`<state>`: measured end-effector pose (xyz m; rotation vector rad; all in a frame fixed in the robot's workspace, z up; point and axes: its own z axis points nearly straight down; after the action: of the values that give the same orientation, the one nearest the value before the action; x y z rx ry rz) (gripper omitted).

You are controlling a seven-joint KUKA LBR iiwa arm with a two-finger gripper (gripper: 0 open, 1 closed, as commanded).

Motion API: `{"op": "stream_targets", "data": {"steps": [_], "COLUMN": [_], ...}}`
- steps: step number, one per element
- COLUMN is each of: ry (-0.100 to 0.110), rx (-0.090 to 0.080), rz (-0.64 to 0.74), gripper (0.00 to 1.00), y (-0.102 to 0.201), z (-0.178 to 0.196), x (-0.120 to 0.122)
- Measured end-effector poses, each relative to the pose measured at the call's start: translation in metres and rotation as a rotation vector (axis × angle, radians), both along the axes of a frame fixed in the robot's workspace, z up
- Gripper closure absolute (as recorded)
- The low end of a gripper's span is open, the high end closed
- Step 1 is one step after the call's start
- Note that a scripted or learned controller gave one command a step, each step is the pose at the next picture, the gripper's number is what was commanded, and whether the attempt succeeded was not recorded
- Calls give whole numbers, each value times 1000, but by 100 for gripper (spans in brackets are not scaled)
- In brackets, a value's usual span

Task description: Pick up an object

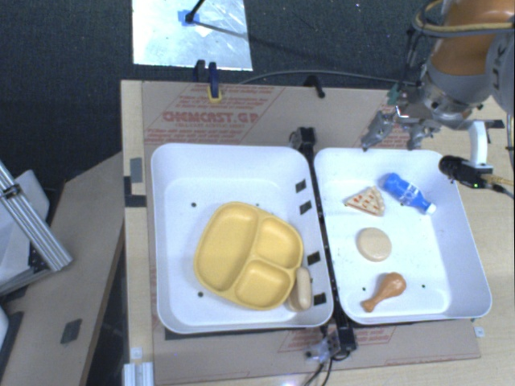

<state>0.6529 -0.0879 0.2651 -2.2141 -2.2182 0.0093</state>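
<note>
The arm [471, 34] is cut off at the upper right edge of the frame; only the orange band and wrist are seen. The gripper [394, 137] is held above the far edge of the right bin [459, 296], jaws spread, nothing between them. In that bin are seen a blue bottle [405, 192], a pizza slice [366, 202], a round biscuit [374, 244] and a drumstick [384, 290]. In the left bin [173, 215], a bread roll [302, 289] is partly hidden by the yellow tray [248, 254].
</note>
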Motion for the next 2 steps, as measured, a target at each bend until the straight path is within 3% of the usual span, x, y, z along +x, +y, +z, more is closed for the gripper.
{"op": "stream_targets", "data": {"steps": [1, 2], "ry": [-11, -9], "rx": [-1, -1], "rz": [2, 4], "gripper": [0, 0], "y": [0, 8], "z": [7, -48], "x": [2, 8]}}
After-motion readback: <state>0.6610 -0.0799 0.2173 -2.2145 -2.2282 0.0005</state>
